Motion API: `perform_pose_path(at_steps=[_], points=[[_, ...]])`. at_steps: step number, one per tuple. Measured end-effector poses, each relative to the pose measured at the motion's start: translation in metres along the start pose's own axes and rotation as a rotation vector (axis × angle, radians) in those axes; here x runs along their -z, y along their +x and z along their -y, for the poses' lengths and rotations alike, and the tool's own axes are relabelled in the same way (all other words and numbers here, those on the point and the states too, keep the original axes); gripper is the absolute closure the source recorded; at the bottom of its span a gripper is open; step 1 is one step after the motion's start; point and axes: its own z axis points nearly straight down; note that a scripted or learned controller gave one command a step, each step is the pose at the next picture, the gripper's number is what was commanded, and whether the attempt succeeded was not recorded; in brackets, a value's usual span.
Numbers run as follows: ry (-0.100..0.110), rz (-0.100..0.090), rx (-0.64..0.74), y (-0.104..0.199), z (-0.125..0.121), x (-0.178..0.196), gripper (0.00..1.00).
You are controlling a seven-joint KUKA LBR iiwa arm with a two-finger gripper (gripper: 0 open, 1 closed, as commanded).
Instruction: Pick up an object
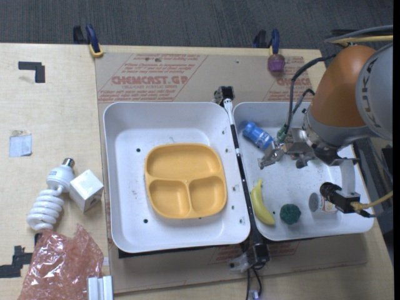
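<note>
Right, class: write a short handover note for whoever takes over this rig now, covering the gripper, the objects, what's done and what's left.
Gripper: low over the right bin, near its left side; its state cannot be told, and no object can be seen in it.
Right bin: blue can at upper left, banana at lower left, green ball beside it.
Left bin: yellow divided tray.
Done: nothing picked.
Left: grasp and lift one object.

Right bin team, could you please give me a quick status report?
Gripper low over right bin, nothing visibly held. Blue can just beside it; banana, green ball untouched. Nothing blocking.
</note>
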Motion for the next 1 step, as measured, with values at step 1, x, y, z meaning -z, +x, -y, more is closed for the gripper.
perform_pose_path(at_steps=[1], points=[[-0.003, 0.000, -0.002, -0.0378, 0.0009, -0.0983, 0.00]])
